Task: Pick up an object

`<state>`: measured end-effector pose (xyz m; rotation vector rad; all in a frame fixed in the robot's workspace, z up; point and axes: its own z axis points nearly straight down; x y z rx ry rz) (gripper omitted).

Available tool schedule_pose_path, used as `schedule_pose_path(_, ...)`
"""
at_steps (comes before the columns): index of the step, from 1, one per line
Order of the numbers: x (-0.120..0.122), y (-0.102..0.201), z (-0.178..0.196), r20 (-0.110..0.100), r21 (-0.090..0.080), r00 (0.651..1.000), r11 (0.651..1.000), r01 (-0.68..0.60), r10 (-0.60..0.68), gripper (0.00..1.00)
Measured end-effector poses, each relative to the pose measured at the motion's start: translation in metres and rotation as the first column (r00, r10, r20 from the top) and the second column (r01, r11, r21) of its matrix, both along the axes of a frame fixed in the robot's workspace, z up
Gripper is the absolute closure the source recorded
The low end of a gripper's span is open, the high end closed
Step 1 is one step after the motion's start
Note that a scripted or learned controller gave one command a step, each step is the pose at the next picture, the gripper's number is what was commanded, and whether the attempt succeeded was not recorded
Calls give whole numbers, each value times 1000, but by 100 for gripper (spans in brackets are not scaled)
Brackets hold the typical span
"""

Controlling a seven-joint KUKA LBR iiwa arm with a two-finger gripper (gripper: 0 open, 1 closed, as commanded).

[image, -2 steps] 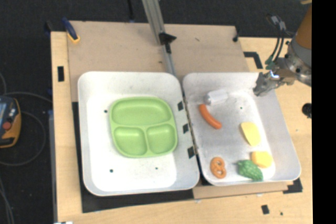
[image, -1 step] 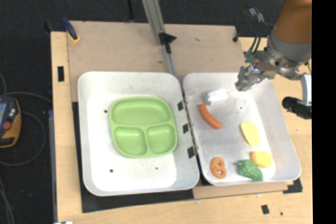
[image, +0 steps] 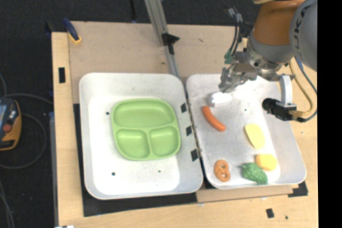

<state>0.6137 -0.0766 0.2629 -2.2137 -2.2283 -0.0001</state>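
1. Broccoli [image: 254, 173], green, at the near edge of the right bin [image: 291, 139], with a pretzel [image: 222, 170] just beside it toward the left bin [image: 93, 131].
2. Cheese block [image: 266, 161], yellow, touching or nearly touching the broccoli.
3. Lemon slice [image: 255, 135], yellow, lying flat, mid-bin.
4. Plate [image: 145, 128], green, three compartments, in the left bin.
5. Carrot [image: 213, 118], orange, lying at a slant near the divider, apart from its neighbours; the likeliest thing to pick.
6. White piece [image: 219, 99], small, touching the carrot's far end, directly under the gripper [image: 228, 85].
7. Gripper, low over the far part of the right bin; whether it is parted or closed cannot be told, and nothing is seen held.
8. Handling note: straddle the chosen item across its narrow width, centred, and descend fully before closing; the white piece looks small and may slip.
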Motion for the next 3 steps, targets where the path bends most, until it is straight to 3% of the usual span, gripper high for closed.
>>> schedule_pose_path(2, 12, 97, 6, 3, 0, 1000, 1000, 0, 0, 100)
schedule_pose_path(3, 24, 141, -12, 2, -1, 1000, 1000, 1, -1, 100)
